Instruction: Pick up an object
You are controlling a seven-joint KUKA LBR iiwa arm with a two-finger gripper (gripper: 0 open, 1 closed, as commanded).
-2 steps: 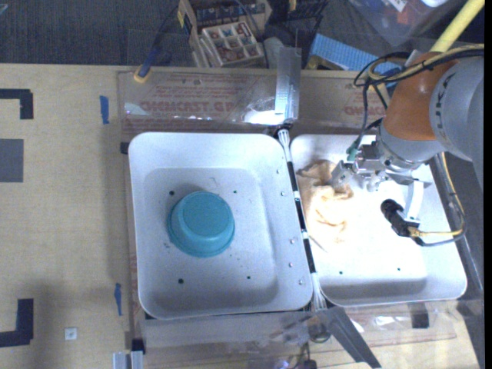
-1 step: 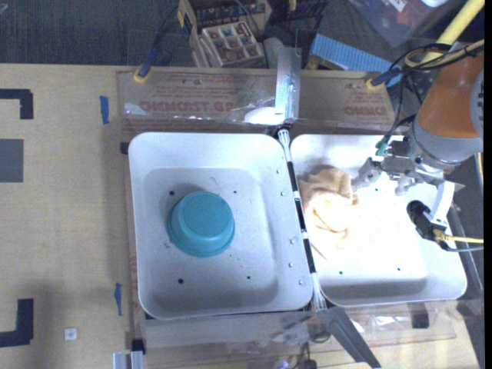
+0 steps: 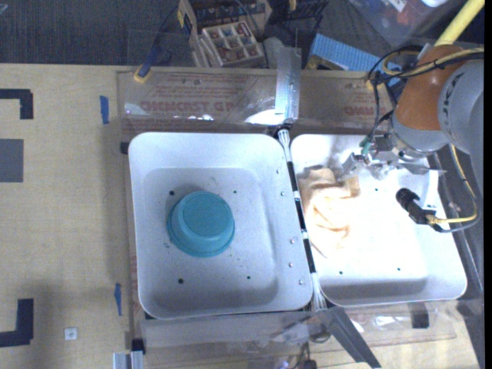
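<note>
Cloth: a crumpled pale yellow cloth lies in my right bin, bunched against that bin's left wall, in its upper-left part.
Cloth's long axis: it runs roughly from the bin's far-left corner toward the near edge, slanting slightly to the right as it comes nearer. The far end is a darker, tan fold; the near end spreads wider and paler.
Cloth's facing: it is a soft heap with no clear front or tip, so I cannot say it points any one way beyond that slant.
Bowl: a round teal bowl sits in the left bin, a little left of that bin's middle, apparently upside down, well apart from the cloth.
My arm: I reach in from the right, over the far-right corner of the right bin. My orange band sits above the wrist, and the grey link beside it runs off toward the right edge.
My wrist: it leans down and to the left, toward the cloth's far end.
My gripper: it hangs over the upper part of the right bin, just beside the cloth's tan fold, at its right.
My fingers: glare from the white bin washes out the tips, so I cannot tell how far apart they stand, nor whether any cloth lies between them.
Cables: black and yellow cables trail off my wrist, down over the bin's right side.
</note>
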